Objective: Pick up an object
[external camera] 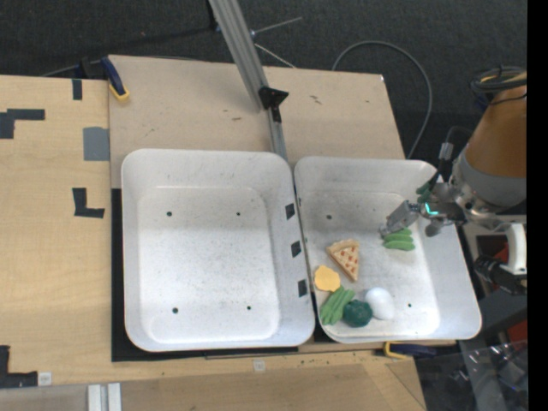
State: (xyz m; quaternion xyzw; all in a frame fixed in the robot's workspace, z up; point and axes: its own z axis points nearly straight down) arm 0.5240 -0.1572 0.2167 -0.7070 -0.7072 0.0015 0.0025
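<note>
In the right bin (360, 182) lie several small toy foods. A light green piece (399, 243) rests toward the bin's right side. My gripper (414, 219) hangs right over that piece, just above its upper edge, reaching in from the right. Whether they touch is unclear. Further left sit an orange pizza-like wedge (345, 258) and a yellow piece (326, 278). Near the front wall are a green pod (336, 305), a dark green ball (358, 314) and a white egg (379, 302).
The left bin (137, 174) stands beside the right one, their rims meeting in the middle. A slanted metal pole (242, 45) comes down to the bins' back edge. A blue and yellow clamp (115, 79) sits at the bench's back left corner.
</note>
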